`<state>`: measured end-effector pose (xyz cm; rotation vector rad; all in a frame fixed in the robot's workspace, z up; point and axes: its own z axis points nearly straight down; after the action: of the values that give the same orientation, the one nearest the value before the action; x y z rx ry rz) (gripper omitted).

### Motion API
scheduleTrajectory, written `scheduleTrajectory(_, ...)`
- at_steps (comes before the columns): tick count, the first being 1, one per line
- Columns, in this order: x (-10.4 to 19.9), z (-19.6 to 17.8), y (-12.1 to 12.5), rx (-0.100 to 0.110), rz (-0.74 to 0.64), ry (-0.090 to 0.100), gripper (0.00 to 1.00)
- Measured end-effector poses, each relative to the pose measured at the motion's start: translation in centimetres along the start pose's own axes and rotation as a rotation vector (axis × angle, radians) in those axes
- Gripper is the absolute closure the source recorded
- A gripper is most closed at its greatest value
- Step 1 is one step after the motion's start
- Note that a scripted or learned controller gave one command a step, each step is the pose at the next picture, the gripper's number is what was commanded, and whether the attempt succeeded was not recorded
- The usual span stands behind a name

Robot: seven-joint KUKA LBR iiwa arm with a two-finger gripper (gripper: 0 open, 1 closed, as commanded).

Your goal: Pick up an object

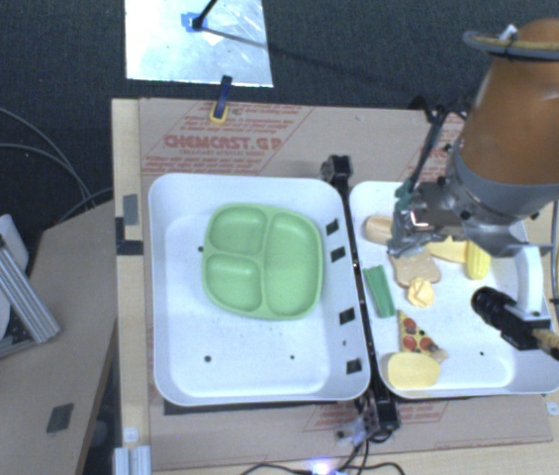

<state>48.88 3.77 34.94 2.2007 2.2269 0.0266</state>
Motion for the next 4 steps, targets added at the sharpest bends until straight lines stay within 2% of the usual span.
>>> scheduleTrajectory(1, -5.2, 11.6, -0.6, 0.028, 0.017, -0.006, 1.0)
scheduleTrajectory(2, 1.7, 4.3, -0.2, 0.011, 0.0, -0.001, 1.0)
scheduleTrajectory(3, -3.8, -7.4, 0.0, 0.002, 0.014, -0.005, 1.0)
scheduleTrajectory(4, 4.4, -15.1, 5.9, 0.005, 0.0, -0.001, 1.0)
